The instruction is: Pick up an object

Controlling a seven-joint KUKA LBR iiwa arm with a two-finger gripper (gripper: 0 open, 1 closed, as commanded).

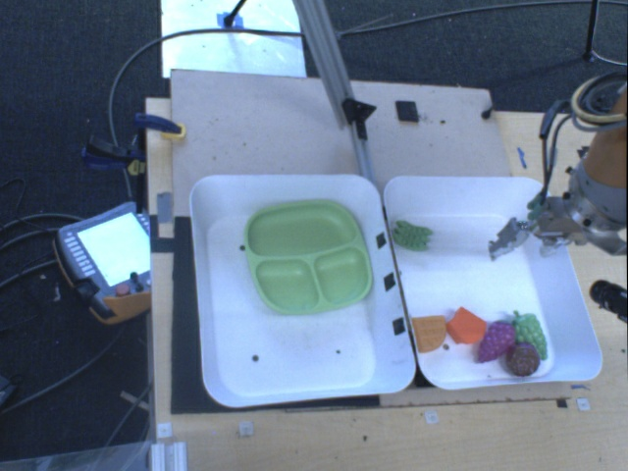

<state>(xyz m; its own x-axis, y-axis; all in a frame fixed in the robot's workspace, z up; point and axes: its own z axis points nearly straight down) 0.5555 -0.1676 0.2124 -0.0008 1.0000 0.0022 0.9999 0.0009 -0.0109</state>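
- The pincer (509, 242) hangs over the right bin (461, 204), toward its 3 o'clock side, above bare white floor; the wrist and arm (599, 180) come in from 3 o'clock.
- Its fingers look slightly apart with nothing between them, though at this size I cannot tell for sure.
- Candidates to pick: a small green toy (412, 235) at 9 o'clock of the pincer, well apart and alone.
- At 6 o'clock, along the bin's near wall, sits a tight cluster: orange slice (429, 333), orange-red block (467, 326), purple grapes (497, 340), green grapes (531, 331) and a dark round fruit (522, 360).
- The lone green toy seems the safer choice: centre over it, descend straight, close gently.
- The cluster risks a nudge or a double grab.
- The left bin (294, 361) holds a green divided plate (307, 255).
- The bins rest on a wooden bench (294, 126); cables and a pendant (106, 260) lie on dark carpet at 9 o'clock.
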